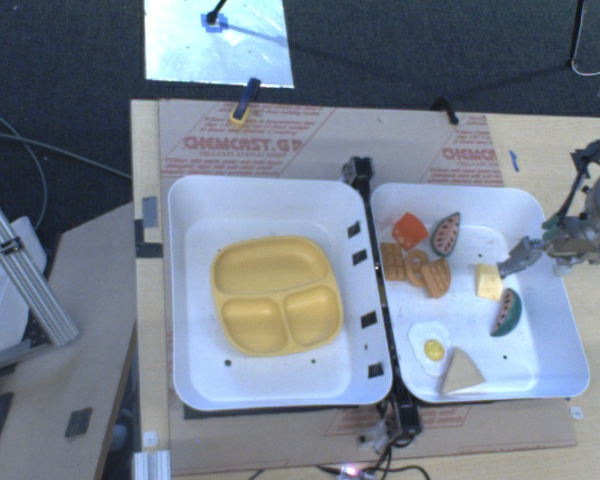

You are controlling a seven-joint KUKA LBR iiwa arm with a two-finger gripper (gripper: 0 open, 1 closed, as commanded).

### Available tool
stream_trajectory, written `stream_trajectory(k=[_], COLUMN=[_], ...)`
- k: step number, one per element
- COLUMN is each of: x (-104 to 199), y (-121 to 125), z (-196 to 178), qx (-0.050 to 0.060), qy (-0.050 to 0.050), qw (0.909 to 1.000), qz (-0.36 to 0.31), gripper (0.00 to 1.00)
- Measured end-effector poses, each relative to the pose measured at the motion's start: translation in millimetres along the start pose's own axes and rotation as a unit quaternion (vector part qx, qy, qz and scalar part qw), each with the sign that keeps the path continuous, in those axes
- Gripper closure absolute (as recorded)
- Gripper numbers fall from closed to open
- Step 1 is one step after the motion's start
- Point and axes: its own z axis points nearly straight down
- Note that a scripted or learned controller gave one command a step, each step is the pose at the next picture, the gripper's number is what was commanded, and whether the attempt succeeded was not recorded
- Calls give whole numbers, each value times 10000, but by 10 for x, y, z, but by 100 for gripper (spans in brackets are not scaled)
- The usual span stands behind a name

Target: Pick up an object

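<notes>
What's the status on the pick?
Claw over right bin, holding nothing. Nearest: cheese wedge, then watermelon slice. Nothing in the way.

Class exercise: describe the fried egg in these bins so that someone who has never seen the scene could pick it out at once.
Find the right bin, the one holding toy food. Look along its near edge for the fried egg, just left of a tan wedge. It is the only flat white piece with a round yellow yolk in the middle.
</notes>
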Motion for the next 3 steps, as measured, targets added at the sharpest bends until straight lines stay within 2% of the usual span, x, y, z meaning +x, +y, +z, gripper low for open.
stream_trajectory(k=[1,2,3], x=[471,1081,445], y=[-437,-467,-442], z=[-837,968,1325], qx=[-38,70,3], qy=[2,30,3], qw=[10000,10000,10000], qz=[-25,-28,33], gripper=[0,0,0])
